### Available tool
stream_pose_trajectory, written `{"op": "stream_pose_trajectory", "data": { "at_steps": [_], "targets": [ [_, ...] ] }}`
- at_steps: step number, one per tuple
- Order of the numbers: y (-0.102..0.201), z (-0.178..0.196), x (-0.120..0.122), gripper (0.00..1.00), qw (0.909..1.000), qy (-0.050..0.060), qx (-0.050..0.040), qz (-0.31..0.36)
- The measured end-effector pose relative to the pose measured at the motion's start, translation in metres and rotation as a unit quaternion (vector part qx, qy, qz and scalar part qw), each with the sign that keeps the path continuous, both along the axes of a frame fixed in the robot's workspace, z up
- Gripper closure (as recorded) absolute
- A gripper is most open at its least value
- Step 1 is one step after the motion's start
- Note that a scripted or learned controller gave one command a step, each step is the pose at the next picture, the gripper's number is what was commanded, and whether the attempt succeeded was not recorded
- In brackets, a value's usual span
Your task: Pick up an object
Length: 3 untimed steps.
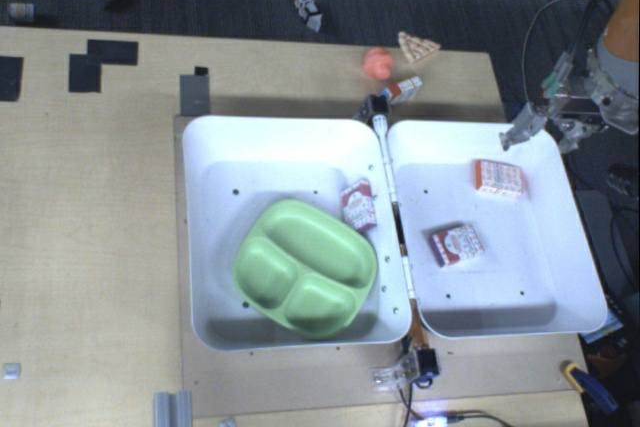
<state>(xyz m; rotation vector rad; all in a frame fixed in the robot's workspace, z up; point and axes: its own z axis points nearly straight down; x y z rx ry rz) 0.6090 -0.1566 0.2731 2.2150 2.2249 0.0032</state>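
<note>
While the gripper (540,123) hung over the right bin's (570,245) upper right corner, jaws spread and holding nothing, the nearest target, an orange-and-white carton (499,177), lay just down-left of it, long axis running across that bin.

place: robotics lab | cues: plywood bench (90,215), two white bins (200,245), loose cables (560,5)
</note>
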Motion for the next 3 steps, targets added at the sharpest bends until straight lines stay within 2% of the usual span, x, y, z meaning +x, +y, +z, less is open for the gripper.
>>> {"op": "stream_pose_trajectory", "data": {
  "at_steps": [1,2,3],
  "targets": [
    [-0.015,-0.169,0.001,0.0,1.0,0.002,0.0003,-0.001],
    [0.025,-0.186,-0.07,0.0,1.0,-0.002,-0.0006,-0.002],
    [0.025,-0.174,-0.067,1.0,1.0,-0.006,-0.0012,-0.001]
  ]
}}
